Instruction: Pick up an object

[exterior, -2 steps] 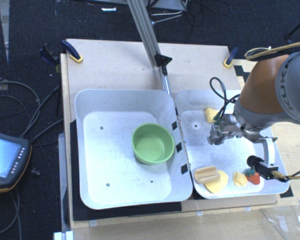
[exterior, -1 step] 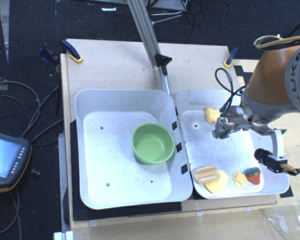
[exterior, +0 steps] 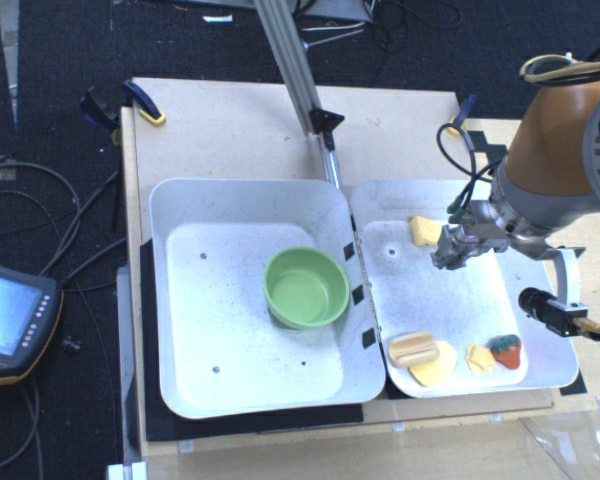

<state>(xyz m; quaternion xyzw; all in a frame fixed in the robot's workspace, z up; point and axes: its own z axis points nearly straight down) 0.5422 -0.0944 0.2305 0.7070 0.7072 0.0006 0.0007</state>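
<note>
Nearest us in the right bin (exterior: 540,368): hot dog toy (exterior: 412,347), yellow piece (exterior: 435,366) touching it, small yellow chunk (exterior: 480,358), strawberry toy (exterior: 507,351). Left bin (exterior: 180,218) has a green bowl (exterior: 306,287) about mid-bin. Further back we see the gripper (exterior: 450,255) over the right bin, just beside a yellow block (exterior: 426,231); we can't tell whether it's open or closed. Both bins sit on the desk (exterior: 230,128).

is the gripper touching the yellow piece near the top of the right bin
Cannot tell. In the camera view the gripper sits right beside the yellow piece, their outlines meeting with no visible gap, but the slanted look-down does not show whether they actually make contact.
</note>
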